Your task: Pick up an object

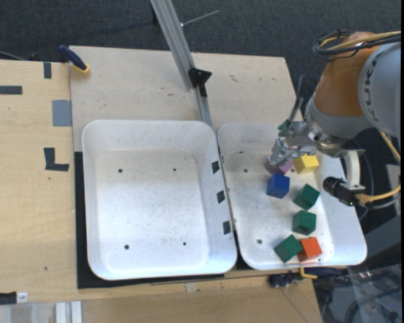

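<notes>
You see the gripper [281, 159] low in the right bin [246, 147], its grip state impossible to tell, just above a purple block [280, 169] and touching-close to the blue cube [278, 186], which sits square-on with no clear long axis.

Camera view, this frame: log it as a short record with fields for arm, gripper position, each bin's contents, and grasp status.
arm: grey KUKA arm, entering from the right
gripper position: gripper low over right bin, by yellow block
right bin contents: yellow block, blue block, purple block, three green blocks, orange block
left bin contents: no objects seen
grasp status: nothing seen held
</notes>
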Motion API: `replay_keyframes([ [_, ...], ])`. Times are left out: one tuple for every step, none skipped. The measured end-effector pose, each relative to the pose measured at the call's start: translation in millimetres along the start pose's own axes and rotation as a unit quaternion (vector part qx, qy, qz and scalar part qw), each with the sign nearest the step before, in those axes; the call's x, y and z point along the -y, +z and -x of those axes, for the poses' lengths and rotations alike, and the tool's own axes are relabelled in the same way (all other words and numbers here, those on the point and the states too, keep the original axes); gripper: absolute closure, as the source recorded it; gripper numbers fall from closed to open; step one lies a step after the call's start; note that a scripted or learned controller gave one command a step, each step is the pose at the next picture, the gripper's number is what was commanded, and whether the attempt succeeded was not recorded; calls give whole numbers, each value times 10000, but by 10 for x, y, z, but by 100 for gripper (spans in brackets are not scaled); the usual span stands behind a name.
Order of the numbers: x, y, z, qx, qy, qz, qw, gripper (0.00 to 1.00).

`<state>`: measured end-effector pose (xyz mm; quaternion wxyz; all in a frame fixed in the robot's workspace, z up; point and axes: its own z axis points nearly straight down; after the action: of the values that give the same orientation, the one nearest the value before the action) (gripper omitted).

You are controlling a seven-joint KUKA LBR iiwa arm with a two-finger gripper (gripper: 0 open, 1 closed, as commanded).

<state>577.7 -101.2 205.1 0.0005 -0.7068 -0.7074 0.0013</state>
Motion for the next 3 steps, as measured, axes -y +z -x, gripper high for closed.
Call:
replay_keyframes([
  [181, 58, -509, -13, -22, -6, 10000, 100],
  [291, -83, -989, -16, -31, 5, 10000, 100],
  [460, -232, -1462, -14, -33, 5, 10000, 100],
])
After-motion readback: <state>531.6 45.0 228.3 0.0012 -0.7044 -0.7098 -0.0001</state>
